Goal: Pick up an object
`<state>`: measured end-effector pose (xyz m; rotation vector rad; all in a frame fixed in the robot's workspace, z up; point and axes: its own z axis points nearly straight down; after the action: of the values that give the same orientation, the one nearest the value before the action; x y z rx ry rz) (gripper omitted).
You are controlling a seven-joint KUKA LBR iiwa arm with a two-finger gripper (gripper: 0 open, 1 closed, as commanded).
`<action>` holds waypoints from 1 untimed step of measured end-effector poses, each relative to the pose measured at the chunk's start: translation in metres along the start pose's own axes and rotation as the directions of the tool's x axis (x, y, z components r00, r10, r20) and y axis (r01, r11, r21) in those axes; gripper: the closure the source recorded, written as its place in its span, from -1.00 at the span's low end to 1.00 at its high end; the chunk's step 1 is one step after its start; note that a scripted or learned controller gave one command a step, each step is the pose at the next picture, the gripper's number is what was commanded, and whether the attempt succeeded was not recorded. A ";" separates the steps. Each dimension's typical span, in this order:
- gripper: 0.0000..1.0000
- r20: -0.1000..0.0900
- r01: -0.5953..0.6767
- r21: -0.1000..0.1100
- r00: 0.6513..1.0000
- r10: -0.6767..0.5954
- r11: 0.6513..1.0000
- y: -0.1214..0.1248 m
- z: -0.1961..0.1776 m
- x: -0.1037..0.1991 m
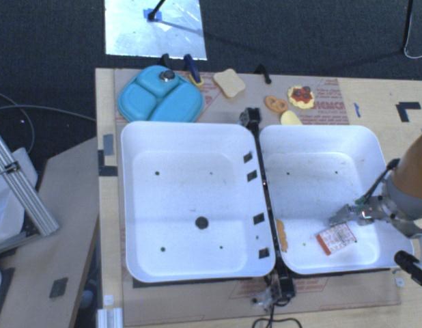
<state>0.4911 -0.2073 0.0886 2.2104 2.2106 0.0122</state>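
A small red-and-white packet [336, 238] lies flat on the floor of the right bin [313, 142], near its front right corner. My gripper [346, 215] hangs just above and behind the packet, at the end of the arm coming in from the right edge. Nothing visibly sits in the gripper. A thin orange-brown piece [281, 235] rests against the right bin's left wall. A small dark round object [201, 222] sits on the floor of the left bin [187, 139].
Behind the bins on the board lie a blue sectioned plate [160, 96], a toast slice [229, 83], a pretzel [275, 104], a small pizza-like toy [301, 96] and a yellow piece [290, 118]. A metal frame [20, 190] stands at left.
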 end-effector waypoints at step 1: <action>-1.00 0.001 0.005 0.008 1.000 -0.005 1.000 0.023 0.001 0.025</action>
<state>0.5136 -0.1827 0.0876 2.2086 2.2192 0.0031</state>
